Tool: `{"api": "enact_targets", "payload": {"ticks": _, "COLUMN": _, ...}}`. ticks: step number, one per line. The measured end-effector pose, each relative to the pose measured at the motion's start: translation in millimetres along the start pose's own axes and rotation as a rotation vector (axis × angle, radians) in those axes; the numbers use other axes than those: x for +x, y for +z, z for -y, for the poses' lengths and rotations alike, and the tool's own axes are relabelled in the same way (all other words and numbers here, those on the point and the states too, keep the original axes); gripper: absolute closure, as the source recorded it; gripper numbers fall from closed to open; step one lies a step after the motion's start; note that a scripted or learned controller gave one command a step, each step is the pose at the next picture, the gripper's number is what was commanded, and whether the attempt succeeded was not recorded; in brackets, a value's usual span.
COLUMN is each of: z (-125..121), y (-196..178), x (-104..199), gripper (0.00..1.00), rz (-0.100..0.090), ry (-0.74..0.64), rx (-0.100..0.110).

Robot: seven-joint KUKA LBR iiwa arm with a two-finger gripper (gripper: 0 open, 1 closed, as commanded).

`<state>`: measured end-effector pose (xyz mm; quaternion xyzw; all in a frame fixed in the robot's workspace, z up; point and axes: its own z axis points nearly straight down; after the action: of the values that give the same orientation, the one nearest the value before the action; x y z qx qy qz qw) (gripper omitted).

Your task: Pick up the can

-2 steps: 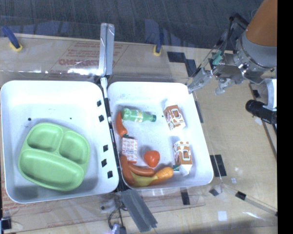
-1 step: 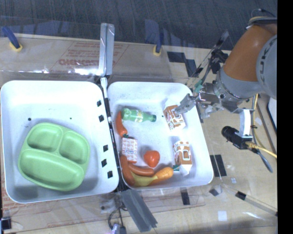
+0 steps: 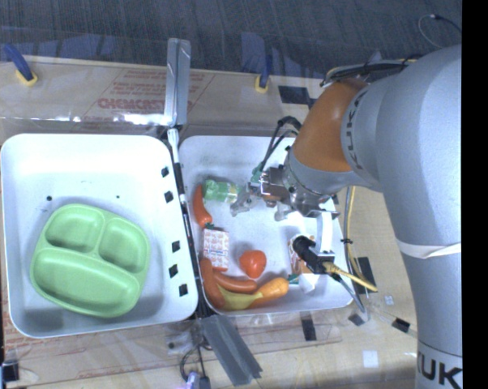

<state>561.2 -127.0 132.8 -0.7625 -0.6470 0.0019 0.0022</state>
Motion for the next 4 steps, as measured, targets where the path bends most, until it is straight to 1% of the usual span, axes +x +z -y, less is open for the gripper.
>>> {"api": "enact_targets", "payload": {"ticks": 1, "z": 6.9, "y": 17.6, "x": -10.8, "gripper": 0.00, "rz": -0.002, "ry": 0.185, "rx": 0.001}}
{"api": "enact_targets", "payload": {"ticks": 2, "z": -46.2, "y": 40.8, "x": -35.0, "gripper": 0.00, "rz": -0.009, "ry": 0.085, "rx": -0.001}}
{"api": "enact_targets", "payload": {"ticks": 3, "z": -100.3, "y": 40.1, "x": -39.8, "gripper": 0.00, "rz": -0.023, "ry": -0.019, "rx": 0.004}}
{"api": "enact_targets", "payload": {"ticks": 4, "z": -94.9, "y": 38.8, "x": -38.1, "gripper": 0.00, "rz": -0.018, "ry": 0.050, "rx": -0.002}}
